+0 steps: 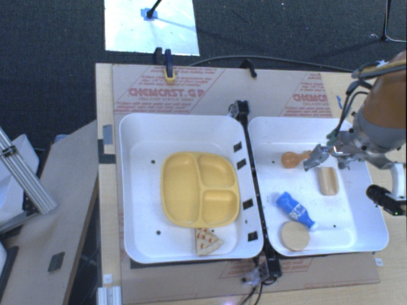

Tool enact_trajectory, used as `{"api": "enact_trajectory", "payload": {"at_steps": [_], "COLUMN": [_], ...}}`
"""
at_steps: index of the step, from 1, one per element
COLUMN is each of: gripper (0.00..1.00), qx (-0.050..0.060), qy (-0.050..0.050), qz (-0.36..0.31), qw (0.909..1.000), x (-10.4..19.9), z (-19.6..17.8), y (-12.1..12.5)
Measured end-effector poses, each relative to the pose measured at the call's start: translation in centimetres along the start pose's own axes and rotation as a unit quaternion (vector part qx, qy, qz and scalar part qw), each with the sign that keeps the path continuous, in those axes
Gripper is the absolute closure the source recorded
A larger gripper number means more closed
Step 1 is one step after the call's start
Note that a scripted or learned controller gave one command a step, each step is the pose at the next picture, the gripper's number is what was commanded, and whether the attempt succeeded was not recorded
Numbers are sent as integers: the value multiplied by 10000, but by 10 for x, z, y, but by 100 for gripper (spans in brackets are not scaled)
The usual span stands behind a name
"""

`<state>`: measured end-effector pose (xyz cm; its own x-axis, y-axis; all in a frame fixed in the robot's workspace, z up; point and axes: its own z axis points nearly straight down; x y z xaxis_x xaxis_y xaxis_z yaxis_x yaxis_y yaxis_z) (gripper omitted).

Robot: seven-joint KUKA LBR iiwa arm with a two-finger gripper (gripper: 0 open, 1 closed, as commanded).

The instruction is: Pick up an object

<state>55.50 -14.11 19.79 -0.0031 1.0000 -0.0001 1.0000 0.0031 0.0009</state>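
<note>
Two white bins (pixel 191 122); at right, gripper (pixel 321 152), jaw state unclear, nears orange spoon (pixel 294 159), which could slide away.

A dark grey carpet (pixel 57 37) covers the floor, and at twelve o'clock a pale square sheet (pixel 151 18) lies on it, crossed by a thin dark rod whose foot rests near the sheet's middle. The wooden bench (pixel 105 94) fills the centre, topped with a board in brown printed protective paper (pixel 191 91), a blue-and-yellow clamp (pixel 168 65) gripping its far edge at twelve o'clock. At nine o'clock a lower tan tabletop (pixel 60 221) adjoins the bench, with a slanted aluminium rail (pixel 25 176) beside it.
</note>
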Motion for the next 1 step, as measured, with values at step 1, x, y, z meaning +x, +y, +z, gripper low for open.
{"api": "enact_trajectory", "payload": {"at_steps": [1], "gripper": [0], "qx": [15], "qy": [4], "qz": [9], "qw": [10000], "x": [1], "z": [45], "y": [-8]}}
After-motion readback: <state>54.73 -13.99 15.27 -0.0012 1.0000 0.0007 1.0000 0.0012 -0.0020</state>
